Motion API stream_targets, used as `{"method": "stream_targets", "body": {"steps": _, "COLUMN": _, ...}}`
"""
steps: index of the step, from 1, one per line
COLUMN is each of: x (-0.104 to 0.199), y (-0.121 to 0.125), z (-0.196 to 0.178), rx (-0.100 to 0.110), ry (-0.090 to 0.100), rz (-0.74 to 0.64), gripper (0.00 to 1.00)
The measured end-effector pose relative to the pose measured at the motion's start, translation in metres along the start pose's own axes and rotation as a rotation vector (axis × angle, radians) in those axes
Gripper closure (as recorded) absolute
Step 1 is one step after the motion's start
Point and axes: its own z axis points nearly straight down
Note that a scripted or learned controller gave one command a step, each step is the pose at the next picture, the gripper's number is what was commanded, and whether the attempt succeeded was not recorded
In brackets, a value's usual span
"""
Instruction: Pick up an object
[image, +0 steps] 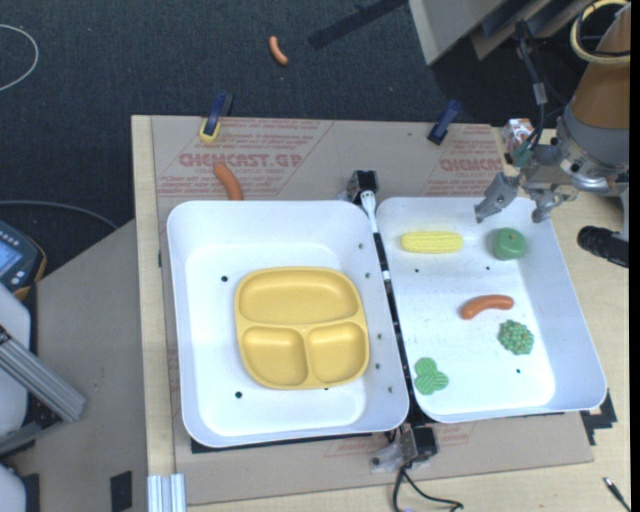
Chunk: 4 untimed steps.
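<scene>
Two white bins are set side by side on the bench so that one can supply things and the other can receive them. The right bin (570, 300) holds the loose toys: a corn cob (432, 242) at 11 o'clock, a round green piece (509, 244) at 1 o'clock, a sausage (486, 306) near the middle, a broccoli floret (516, 337) at 4 o'clock and a green leafy piece (431, 377) at 7 o'clock. All are kept well apart, which leaves room for fingers around each. The left bin (200, 300) is taken up by a yellow divided plate (300, 327), lying flat in its middle.

The gripper (519, 204) is held at the right bin's 1 o'clock corner, just above the round green piece, with its two fingers spread wide and nothing between them. That placement is judged to suit a descent onto the green piece, the nearest toy. Nothing has been lifted yet. A second sausage (229, 181) lies on the bench board outside the bins, at the left bin's 12 o'clock.
</scene>
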Motion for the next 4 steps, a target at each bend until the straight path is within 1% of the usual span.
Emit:
{"method": "stream_targets", "body": {"steps": 1, "x": 0.000, "y": 0.003, "z": -0.009, "rx": -0.015, "ry": -0.003, "rz": -0.003, "gripper": 0.00}}
{"method": "stream_targets", "body": {"steps": 2, "x": 0.004, "y": -0.003, "z": 0.053, "rx": -0.008, "ry": -0.001, "rz": -0.002, "gripper": 0.00}}
{"method": "stream_targets", "body": {"steps": 3, "x": 0.011, "y": -0.009, "z": 0.100, "rx": -0.009, "ry": -0.001, "rz": -0.002, "gripper": 0.00}}
{"method": "stream_targets", "body": {"steps": 4, "x": 0.012, "y": -0.009, "z": 0.145, "rx": -0.009, "ry": -0.001, "rz": -0.002, "gripper": 0.00}}
